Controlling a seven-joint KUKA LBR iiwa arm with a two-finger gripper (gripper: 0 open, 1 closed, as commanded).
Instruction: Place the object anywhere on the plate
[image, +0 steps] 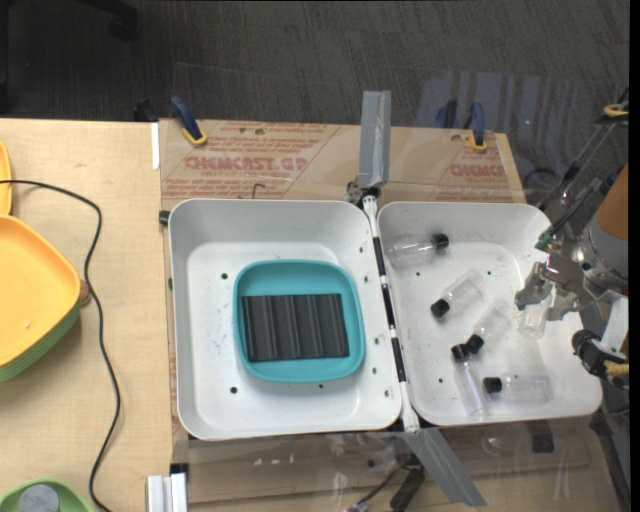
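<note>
Camera view cuts off most of the arm, so I cannot tell how the gripper (537, 300) stands. Clear bottles (455, 297) with black caps point different ways, away from the teal plate (298, 323)

Dark carpet floor (300, 50) beyond light wooden bench (80, 160).

Two bins sit side by side on the bench. In the left bin (200, 300), a plate (297, 372) lies at the centre. In the right bin (440, 400), five vials are scattered: one (418, 244) at the far left, one (452, 297) near the centre, two (482, 334) (468, 378) nearer, and one (518, 385) at the near right. The gripper (535, 300) hangs at that bin's right side.
</note>
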